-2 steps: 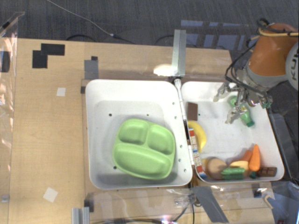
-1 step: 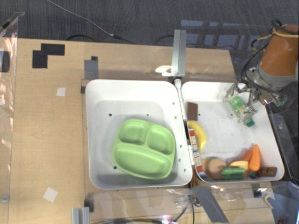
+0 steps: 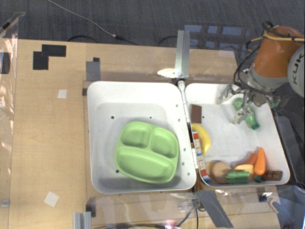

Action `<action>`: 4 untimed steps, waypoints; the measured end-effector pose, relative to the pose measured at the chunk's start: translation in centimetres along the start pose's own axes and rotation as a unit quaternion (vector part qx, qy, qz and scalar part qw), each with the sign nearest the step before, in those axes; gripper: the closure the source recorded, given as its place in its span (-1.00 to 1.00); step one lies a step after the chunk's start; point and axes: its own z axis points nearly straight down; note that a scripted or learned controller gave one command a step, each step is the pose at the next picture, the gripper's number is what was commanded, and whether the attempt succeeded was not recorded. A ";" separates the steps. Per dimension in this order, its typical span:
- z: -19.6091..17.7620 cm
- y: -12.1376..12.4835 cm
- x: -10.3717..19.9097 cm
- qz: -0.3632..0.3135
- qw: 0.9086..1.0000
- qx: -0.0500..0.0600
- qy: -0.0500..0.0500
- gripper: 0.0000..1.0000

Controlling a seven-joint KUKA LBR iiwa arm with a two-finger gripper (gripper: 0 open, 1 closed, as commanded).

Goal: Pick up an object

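Below the green plate, the fingers clamp a green object in the right bin.

- Grey arm, at the frame's right edge — dark letters "KU", the start of a brand name, cut off.
- No other text legible.

Robotics lab: wooden bench, two white bins, toy food, cables

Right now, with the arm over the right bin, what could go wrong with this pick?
The gripper sits at a small green object near the bin's far right wall, so it might be nudged against the wall instead of lifted. The grasp looks off-centre, so it could slip out.
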 end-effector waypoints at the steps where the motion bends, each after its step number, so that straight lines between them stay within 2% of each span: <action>1: -1.6 -0.2 -0.4 0.000 1.000 0.004 -0.006 1.00; 2: -16.7 2.7 -1.7 0.004 1.000 0.004 -0.006 1.00; 3: -17.3 2.8 -1.8 0.004 1.000 0.002 -0.005 1.00; 4: -20.3 5.7 -2.9 0.053 0.999 -0.001 0.000 1.00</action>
